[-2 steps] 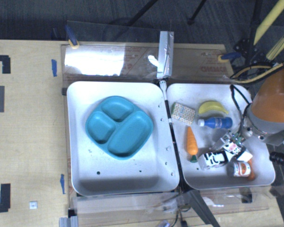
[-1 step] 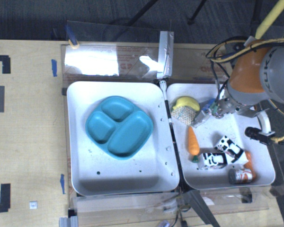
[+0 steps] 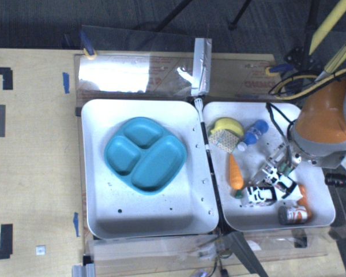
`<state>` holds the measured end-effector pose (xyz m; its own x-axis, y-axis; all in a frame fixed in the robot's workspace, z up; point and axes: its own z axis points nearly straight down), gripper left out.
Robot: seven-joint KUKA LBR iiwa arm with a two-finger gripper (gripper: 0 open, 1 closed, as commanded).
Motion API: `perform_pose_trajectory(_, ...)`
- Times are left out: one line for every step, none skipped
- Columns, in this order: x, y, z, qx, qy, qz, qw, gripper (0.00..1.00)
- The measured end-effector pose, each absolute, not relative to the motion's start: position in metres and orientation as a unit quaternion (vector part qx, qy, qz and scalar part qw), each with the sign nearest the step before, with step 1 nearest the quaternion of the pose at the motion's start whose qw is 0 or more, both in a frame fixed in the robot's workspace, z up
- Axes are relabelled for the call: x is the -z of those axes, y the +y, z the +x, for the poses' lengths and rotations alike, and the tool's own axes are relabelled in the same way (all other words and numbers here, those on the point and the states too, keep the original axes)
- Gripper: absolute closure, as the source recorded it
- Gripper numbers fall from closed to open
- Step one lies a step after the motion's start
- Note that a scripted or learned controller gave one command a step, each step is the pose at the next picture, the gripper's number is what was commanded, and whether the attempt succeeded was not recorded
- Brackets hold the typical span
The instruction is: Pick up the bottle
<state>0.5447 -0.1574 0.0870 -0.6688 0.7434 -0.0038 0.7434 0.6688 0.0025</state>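
Note:
The bottle (image 3: 252, 135), small with a blue top, lies on its side near the back of the right bin (image 3: 323, 180), just right of a yellow fruit (image 3: 228, 125). My gripper (image 3: 271, 178) hangs low over the middle of the same bin, to the front right of the bottle and apart from it. The grey arm with its orange band (image 3: 326, 120) reaches in from the right. A black-and-white object (image 3: 259, 194) lies right under the gripper.
An orange carrot (image 3: 235, 172) lies left of the gripper, a speckled sponge-like piece (image 3: 222, 138) beside the fruit, and a can (image 3: 293, 214) at the bin's front right. The left bin (image 3: 98, 172) holds a blue divided plate (image 3: 145, 154).

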Motion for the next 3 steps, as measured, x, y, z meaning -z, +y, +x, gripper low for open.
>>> perform_pose_trajectory(-0.192, -0.149, 0.556, -0.0006, 0.929, 0.370, 0.001, 0.00)
perform_pose_trajectory(-0.201, -0.150, 0.558, -0.0010, 0.929, 0.371, 0.004, 1.00)
perform_pose_trajectory(-0.251, -0.166, 0.517, -0.0002, 0.965, 0.262, 0.003, 1.00)
